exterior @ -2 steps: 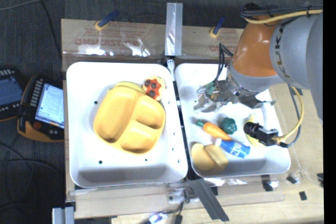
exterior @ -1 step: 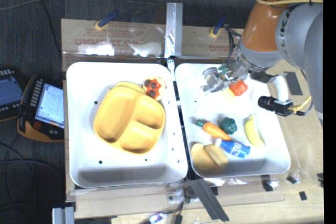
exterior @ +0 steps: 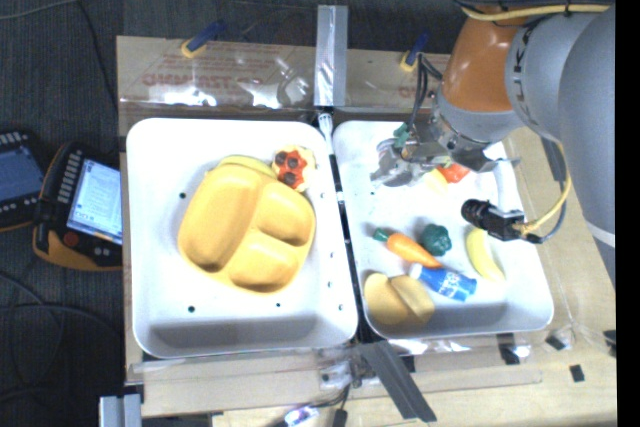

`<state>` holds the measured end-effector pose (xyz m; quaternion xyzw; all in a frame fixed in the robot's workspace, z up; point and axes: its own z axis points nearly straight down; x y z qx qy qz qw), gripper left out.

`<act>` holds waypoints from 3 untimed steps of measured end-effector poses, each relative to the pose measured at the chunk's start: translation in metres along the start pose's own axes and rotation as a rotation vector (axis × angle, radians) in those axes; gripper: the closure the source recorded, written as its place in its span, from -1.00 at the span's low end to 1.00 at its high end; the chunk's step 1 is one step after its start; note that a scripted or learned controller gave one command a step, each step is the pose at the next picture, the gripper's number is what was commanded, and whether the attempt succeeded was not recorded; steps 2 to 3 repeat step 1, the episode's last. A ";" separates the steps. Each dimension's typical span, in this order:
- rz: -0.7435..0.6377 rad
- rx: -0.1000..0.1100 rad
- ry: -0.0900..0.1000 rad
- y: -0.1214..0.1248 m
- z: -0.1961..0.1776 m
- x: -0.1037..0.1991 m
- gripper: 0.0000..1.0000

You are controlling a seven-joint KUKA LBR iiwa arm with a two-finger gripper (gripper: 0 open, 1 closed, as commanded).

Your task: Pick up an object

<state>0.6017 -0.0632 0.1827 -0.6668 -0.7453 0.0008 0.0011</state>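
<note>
Camera view, looking down at a slant, shows two shallow white bins side by side on a bench. The left bin holds a large yellow moulded plastic piece with a small red and black toy touching its upper edge. The right bin holds a scatter of small things: a carrot, a dark green lump just beside it, a banana, a blue and white packet, a tan bread-like piece and a red-orange bit near the top.

The grey arm with its orange band reaches in from the right. Its gripper hangs over the upper part of the right bin, close beside the red-orange bit; whether it is apart, together or clamped on anything cannot be told.

The likely risk is a miss: the objects are small and crowded, so a descent slightly off centre could nudge one aside or catch two together. A grasp near the bin wall could also scrape the rim.
</note>
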 end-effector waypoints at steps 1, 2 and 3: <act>-0.004 0.001 -0.002 -0.035 -0.008 0.035 1.00; -0.004 0.001 -0.002 -0.035 -0.008 0.035 1.00; -0.004 0.001 -0.002 -0.035 -0.008 0.035 1.00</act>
